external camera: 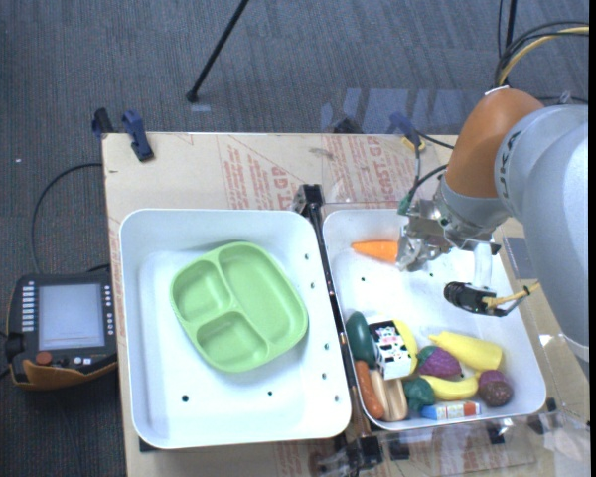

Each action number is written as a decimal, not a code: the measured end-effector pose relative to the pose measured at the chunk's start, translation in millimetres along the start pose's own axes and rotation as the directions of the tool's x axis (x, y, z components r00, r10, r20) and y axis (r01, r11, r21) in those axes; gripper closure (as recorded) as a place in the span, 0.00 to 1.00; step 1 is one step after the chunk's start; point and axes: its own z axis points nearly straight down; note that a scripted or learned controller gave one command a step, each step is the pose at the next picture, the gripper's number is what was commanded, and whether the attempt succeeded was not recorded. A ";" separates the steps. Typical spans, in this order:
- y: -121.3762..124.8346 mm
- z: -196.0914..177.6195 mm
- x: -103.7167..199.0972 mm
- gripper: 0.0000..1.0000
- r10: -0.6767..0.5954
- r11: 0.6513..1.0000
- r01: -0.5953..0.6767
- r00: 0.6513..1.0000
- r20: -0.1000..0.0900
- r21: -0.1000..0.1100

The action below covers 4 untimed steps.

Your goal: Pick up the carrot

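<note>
The carrot is a small orange wedge lying flat on the floor of the right bin, near its far left corner, with its tip pointing left. My gripper hangs just to the right of the carrot's thick end, low over the bin floor and very close to the carrot. Whether it touches the carrot is not clear. The grey arm with its orange band reaches in from the right above it.
The left bin holds a green divided plate. The near half of the right bin is crowded with toy food: a dark green cucumber, a cow-patterned box, a yellow banana, a hot dog. A teach pendant lies on the floor at left.
</note>
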 end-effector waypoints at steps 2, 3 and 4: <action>7.4 26.2 -31.5 0.00 0.230 0.973 -0.230 0.973 -0.004 -0.009; -1.4 27.6 -1.9 0.00 0.449 0.893 -0.449 0.893 -0.003 -0.003; -1.5 18.8 -1.2 1.00 0.442 0.897 -0.442 0.897 0.000 0.001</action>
